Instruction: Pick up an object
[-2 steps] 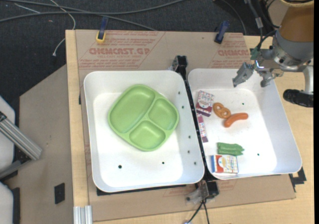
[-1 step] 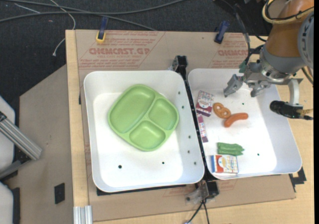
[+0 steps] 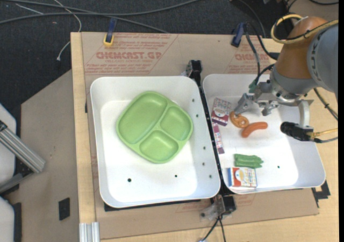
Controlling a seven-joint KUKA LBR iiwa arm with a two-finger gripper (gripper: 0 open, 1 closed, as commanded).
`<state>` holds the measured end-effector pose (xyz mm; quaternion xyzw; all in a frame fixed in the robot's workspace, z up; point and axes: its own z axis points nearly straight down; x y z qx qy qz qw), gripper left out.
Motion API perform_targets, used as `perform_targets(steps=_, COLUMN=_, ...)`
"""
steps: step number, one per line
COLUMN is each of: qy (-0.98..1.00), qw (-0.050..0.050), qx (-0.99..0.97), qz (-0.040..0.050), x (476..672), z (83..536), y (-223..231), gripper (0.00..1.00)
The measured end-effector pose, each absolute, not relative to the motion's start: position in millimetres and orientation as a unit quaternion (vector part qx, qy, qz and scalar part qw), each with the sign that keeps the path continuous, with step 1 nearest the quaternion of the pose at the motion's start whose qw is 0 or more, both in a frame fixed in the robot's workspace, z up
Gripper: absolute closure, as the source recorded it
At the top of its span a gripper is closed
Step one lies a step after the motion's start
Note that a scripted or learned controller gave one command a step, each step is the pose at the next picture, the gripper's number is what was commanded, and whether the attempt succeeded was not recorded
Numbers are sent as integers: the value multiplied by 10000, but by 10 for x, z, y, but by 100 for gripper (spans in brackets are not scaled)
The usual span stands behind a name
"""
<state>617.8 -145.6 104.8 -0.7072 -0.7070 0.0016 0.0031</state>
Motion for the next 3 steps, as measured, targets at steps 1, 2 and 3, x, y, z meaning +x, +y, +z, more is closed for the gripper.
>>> perform_targets(steps=1, qy=-7070, qw=0, qx=-7072, qz=-7, x=6199, z=1200, y=-1457, gripper=100)
perform_targets(steps=2, qy=-7074, qw=-39, qx=-7068, qz=-23, x=6256, z=1847, y=-1483, gripper=100)
perform_targets(steps=3, qy=-7074, qw=-23, qx=-7068, qz=-15, x=6269, z=2163, y=-1484, gripper=100)
